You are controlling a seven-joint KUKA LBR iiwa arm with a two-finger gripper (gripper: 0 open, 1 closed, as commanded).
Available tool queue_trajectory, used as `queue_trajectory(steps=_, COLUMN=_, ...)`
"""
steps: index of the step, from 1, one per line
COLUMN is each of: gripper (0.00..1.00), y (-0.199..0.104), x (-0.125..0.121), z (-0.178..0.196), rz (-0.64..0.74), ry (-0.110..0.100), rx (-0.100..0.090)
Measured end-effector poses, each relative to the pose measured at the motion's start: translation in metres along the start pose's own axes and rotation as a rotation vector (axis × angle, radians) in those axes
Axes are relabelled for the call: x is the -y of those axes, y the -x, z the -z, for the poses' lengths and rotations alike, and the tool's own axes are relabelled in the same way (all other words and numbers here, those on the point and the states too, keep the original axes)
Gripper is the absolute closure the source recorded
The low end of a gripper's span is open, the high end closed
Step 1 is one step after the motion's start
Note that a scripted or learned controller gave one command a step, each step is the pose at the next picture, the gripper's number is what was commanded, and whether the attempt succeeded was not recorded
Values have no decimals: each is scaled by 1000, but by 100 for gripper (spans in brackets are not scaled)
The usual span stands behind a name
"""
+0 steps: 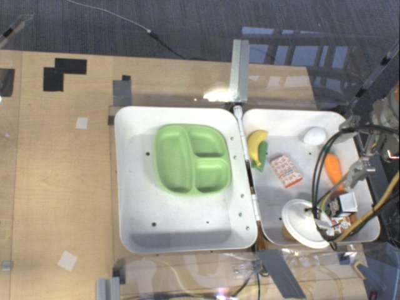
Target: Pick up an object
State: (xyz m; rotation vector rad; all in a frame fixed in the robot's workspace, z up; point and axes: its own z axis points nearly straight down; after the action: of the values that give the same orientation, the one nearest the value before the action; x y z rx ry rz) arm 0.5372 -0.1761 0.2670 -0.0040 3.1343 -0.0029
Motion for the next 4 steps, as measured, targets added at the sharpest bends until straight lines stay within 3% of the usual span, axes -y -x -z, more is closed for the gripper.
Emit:
queue_trajectory(steps=1, gripper=0, y=12, x=29, z=-140, rz=227, ry=3, rx=-3)
queue_trajectory(steps=2, gripper=0, y=67, x=-21, z=-178, rz=301, ry=0, rx=9)
queue_trajectory(steps=3, gripper=0, y=30, x=-13, z=-178, rz=257, ry=0, rx=6)
queue_trajectory(steps=4, gripper=0, y=29, x=-82, z=-178, rz=216, ry=0, rx=11)
